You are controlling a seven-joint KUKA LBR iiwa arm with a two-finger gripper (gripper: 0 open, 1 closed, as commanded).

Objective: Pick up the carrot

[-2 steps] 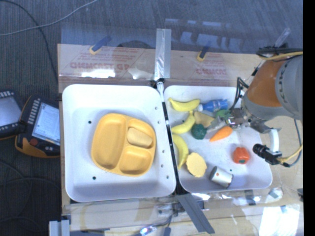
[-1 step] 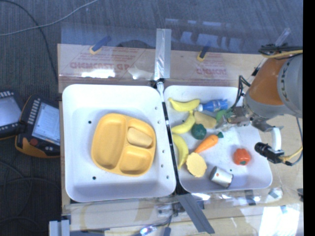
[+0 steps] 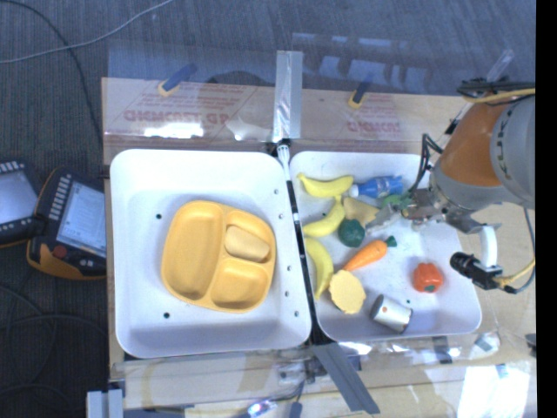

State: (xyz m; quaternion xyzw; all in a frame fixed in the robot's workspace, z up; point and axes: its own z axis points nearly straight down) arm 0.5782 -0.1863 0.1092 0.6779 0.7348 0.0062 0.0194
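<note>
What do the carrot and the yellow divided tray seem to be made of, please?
The carrot looks like moulded plastic: even orange, smooth, with a slight sheen. The yellow divided tray also looks like plastic, matte, uniform in colour, with rounded moulded compartments. Neither can be confirmed by sight alone.

A single fixed camera looks down at a slant from well above the pale wooden bench [image 3: 218,111]. Its frame takes in both shallow white plastic bins [image 3: 139,181] side by side, plus grey carpet at the far side.
</note>
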